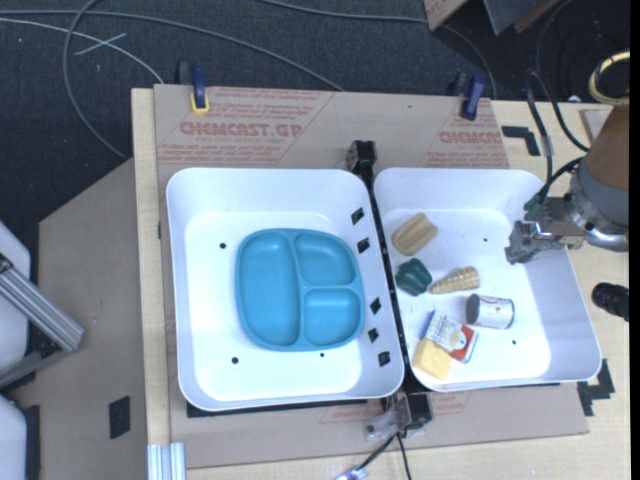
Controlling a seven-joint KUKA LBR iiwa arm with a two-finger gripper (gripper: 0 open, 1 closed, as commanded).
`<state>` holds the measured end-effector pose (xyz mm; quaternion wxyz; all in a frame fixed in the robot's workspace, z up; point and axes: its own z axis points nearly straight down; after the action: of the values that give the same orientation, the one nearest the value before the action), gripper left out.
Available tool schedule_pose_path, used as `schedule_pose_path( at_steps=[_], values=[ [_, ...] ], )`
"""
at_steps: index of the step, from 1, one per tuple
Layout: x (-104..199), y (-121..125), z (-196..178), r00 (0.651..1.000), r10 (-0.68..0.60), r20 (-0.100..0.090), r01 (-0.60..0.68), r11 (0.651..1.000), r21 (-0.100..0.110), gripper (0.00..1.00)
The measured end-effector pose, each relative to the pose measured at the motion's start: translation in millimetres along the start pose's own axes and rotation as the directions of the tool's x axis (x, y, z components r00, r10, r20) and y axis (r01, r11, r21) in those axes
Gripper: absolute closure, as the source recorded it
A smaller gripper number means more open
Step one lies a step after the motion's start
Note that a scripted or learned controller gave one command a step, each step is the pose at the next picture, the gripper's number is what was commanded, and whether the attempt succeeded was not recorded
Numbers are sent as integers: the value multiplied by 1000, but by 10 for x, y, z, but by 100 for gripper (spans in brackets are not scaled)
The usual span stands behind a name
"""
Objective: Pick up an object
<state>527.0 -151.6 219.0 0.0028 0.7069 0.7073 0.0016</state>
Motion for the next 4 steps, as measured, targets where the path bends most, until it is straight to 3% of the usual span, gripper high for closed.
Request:
schedule_pose_path(
  at_steps=[1, 2, 4],
  values=[
    [-4, 20, -539, 1000, -1, 0, 1, 1000, -1, 100],
    [551, -7, -522, 1000, -5, -5, 5, 1000, 7, 100],
    [1589, 70, -134, 1000, -5, -5, 5, 1000, 11, 100]
  ],
)
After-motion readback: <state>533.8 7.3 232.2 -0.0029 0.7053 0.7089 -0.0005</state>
